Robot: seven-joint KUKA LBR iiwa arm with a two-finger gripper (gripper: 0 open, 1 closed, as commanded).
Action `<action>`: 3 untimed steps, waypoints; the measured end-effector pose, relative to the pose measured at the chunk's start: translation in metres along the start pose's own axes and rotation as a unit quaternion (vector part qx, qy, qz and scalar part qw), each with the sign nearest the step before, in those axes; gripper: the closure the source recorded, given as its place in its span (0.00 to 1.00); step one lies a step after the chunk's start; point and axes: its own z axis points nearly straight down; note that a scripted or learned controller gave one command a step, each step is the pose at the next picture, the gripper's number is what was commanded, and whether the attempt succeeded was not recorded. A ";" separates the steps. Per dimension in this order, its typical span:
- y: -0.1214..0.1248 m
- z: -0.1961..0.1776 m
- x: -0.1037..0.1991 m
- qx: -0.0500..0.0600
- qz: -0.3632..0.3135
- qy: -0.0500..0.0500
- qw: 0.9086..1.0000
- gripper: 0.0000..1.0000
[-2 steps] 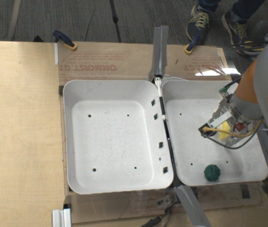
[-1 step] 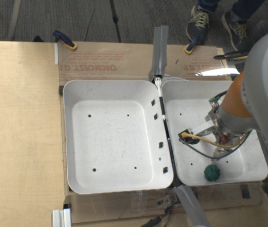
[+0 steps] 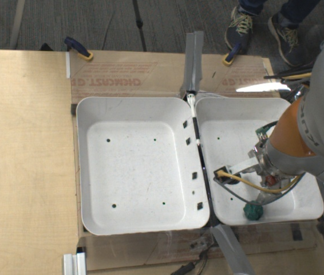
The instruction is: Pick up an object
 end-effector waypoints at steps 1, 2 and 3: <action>0.120 -0.074 0.007 0.006 -0.013 -0.014 1.000 0.00; 0.064 0.008 -0.025 0.007 0.008 -0.015 1.000 0.00; 0.122 -0.082 -0.002 0.007 -0.038 -0.014 0.999 0.00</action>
